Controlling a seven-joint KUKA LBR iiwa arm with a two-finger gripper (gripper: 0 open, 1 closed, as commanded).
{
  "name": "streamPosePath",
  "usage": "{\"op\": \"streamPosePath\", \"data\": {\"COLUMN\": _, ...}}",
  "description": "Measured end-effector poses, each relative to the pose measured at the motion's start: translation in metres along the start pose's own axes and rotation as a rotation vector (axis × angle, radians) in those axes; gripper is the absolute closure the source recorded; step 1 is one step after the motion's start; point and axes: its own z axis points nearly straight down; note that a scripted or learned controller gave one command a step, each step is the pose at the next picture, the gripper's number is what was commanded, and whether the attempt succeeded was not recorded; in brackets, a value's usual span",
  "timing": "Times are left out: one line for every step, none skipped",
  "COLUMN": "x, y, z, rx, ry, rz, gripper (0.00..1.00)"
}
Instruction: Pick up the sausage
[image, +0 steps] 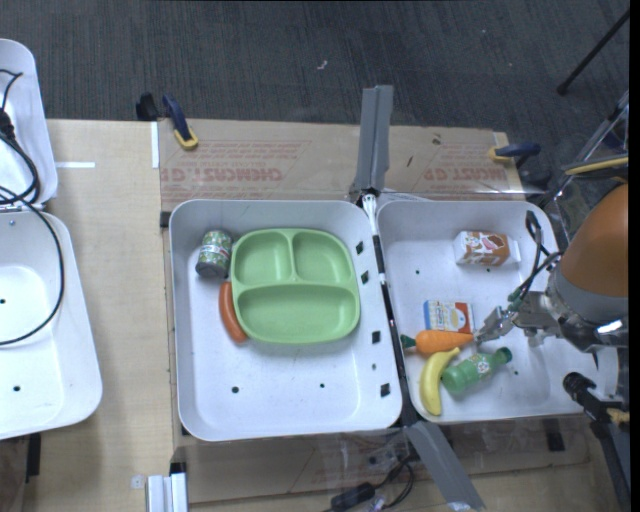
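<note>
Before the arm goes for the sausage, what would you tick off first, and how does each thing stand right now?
1. Sausage in sight: ok, it lies in the left bin, against the left side of the green plate.
2. Gripper near the sausage: not ok, it is over the right bin, by the carrot and green bottle.
3. Gripper free of any load: ok, nothing sits between the fingers.
4. Room to grasp: cannot tell, the plate rim is tight beside the sausage and a small can sits just above it.
5. Path across the wall between the bins: cannot tell.
</note>
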Motion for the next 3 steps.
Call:
{"op": "streamPosePath", "data": {"x": 0.009, "y": 0.092, "z": -0.045, "rx": -0.003, "ry": -0.001, "rz": 0.029, "gripper": 0.0}}
{"op": "streamPosePath", "data": {"x": 0.072, "y": 0.044, "z": -0.005, "rx": -0.009, "ry": -0.001, "rz": -0.23, "gripper": 0.0}}
{"op": "streamPosePath", "data": {"x": 0.04, "y": 0.128, "z": -0.004, "rx": 0.001, "ry": 0.003, "rz": -0.199, "gripper": 0.0}}
